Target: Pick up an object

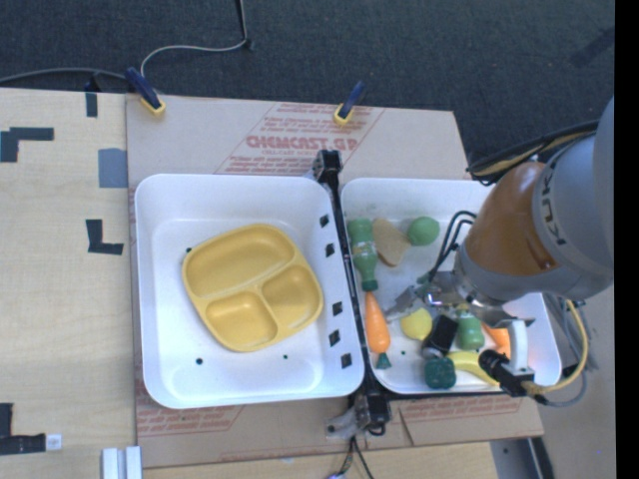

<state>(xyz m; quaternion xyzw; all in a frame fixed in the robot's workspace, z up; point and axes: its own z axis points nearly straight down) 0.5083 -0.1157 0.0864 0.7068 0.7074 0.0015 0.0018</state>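
My gripper point(435, 319) is low inside the right bin point(451, 193), down among a cluster of toy foods. A yellow lemon-like piece point(415, 324) lies just left of it and a green piece point(469, 333) just right of it. A dark green piece point(439, 373) and a yellow banana shape point(472, 368) lie in front of it. An orange carrot point(376, 325) lies along the bin's left wall. The arm's wrist hides part of the pile.
A green ball point(423, 231), a tan piece point(390, 243) and a green bottle point(362, 254) sit at the right bin's back left. The left bin point(160, 297) holds a yellow divided tray point(252, 285). The black divider point(337, 257) separates the bins.
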